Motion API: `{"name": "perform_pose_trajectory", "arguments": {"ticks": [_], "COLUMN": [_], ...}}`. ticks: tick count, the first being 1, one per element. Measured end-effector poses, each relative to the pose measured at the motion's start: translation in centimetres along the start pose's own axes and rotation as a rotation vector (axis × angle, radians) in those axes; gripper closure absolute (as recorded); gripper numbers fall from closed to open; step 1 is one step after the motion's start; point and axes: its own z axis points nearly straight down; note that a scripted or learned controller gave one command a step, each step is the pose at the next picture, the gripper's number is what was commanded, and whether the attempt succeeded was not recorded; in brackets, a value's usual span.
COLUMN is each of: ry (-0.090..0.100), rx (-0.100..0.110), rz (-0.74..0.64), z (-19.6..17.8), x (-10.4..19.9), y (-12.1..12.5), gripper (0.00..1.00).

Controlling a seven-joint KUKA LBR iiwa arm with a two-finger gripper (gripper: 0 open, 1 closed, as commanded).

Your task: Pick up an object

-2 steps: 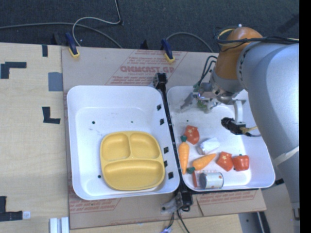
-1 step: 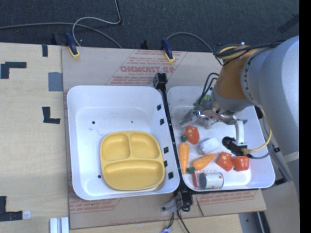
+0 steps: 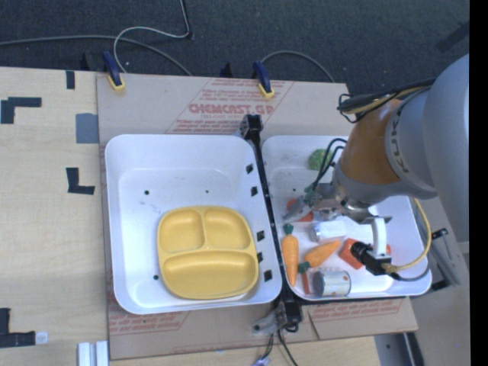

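The arm, grey with an orange band, reaches in from the right and hangs over the right bin (image 3: 415,284). Its hand (image 3: 326,210) sits low among the clutter in the middle of that bin, and its bulk hides whether the hand is wide or narrow, or whether anything is held.

Small items lie around the hand. A long carrot (image 3: 290,259) lies against the bin's left wall, a shorter carrot (image 3: 323,253) slants just right of it, and a silver can (image 3: 332,283) rests on its side at the near edge. A green leafy piece (image 3: 319,158) sits toward the far side, and an orange block (image 3: 353,253) lies just right of the short carrot. A black and yellow cable runs along the near right corner.

The left bin (image 3: 130,166) holds a yellow divided plate (image 3: 207,252) in its near half; the far half shows bare white floor.

Both bins touch along a black divider and rest on a cardboard sheet (image 3: 191,105), held by two blue clamps (image 3: 113,71) at its far edge. The wooden table (image 3: 42,227) extends left, and dark carpet lies beyond.
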Motion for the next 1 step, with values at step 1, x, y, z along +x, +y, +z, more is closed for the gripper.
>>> {"name": "perform_pose_trajectory", "arguments": {"ticks": [1], "ry": [0.000], "rx": [0.000], "rz": [-0.001], "z": [0.09], "x": [-0.36], "y": [7.04], "gripper": [0.00]}}
